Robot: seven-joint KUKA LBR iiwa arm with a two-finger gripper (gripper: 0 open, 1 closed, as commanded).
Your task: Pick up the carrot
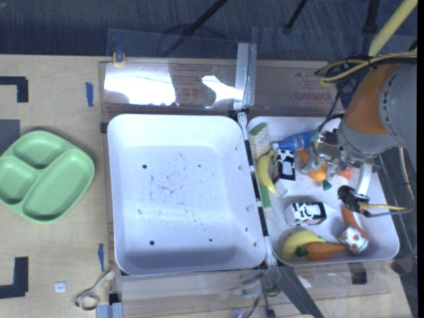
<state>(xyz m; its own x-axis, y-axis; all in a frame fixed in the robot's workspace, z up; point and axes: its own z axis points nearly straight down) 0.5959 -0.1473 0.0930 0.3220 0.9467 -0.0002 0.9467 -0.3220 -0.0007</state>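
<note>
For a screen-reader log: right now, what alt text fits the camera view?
The grey arm's claw hangs over the cluttered right bin, while the carrot lies apart at the bin's near edge beside a banana. The left bin sits alongside, with a green divided plate on the bench.

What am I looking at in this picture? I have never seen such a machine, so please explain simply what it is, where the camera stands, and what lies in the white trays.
One camera looks down at a slant on a wooden bench. The grey machine with an orange band is a robot arm; it reaches in from the right, and its gripper hangs over the right bin. I cannot tell whether it holds anything. That bin contains toy food: a carrot at the near edge beside a banana, and a blue bottle further back. The left bin is next to it, and a green divided plate lies on the bench at the far left.
</note>
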